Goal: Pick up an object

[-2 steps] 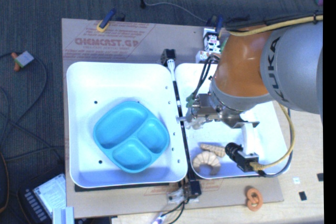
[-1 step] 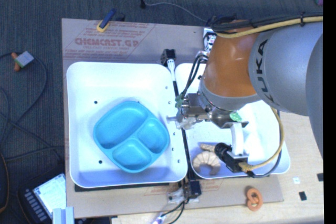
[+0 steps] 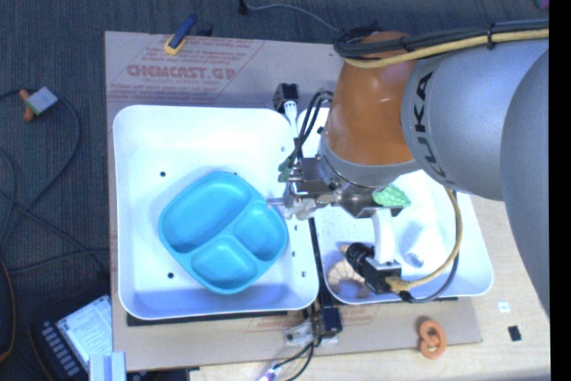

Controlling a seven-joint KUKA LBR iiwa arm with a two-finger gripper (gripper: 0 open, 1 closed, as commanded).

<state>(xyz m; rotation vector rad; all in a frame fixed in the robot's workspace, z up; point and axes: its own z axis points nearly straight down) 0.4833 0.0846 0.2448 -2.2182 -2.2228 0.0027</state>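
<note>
A blue three-compartment plate (image 3: 223, 230) lies in the left bin (image 3: 143, 147), tilted toward its near right corner. My gripper (image 3: 297, 194) hangs over the wall between the two bins, just right of the plate's upper right edge. The arm's orange band (image 3: 370, 116) and grey body cover most of the right bin (image 3: 464, 277). A green thing (image 3: 391, 197) peeks out beside the wrist in the right bin. A tan thing (image 3: 346, 272) lies at that bin's near left corner, partly hidden.
An orange ring-shaped thing (image 3: 432, 337) lies on the bench in front of the right bin. A blue and yellow marker (image 3: 181, 33) rests on the cardboard behind the left bin. Black clips (image 3: 286, 96) sit at the bins' join.
</note>
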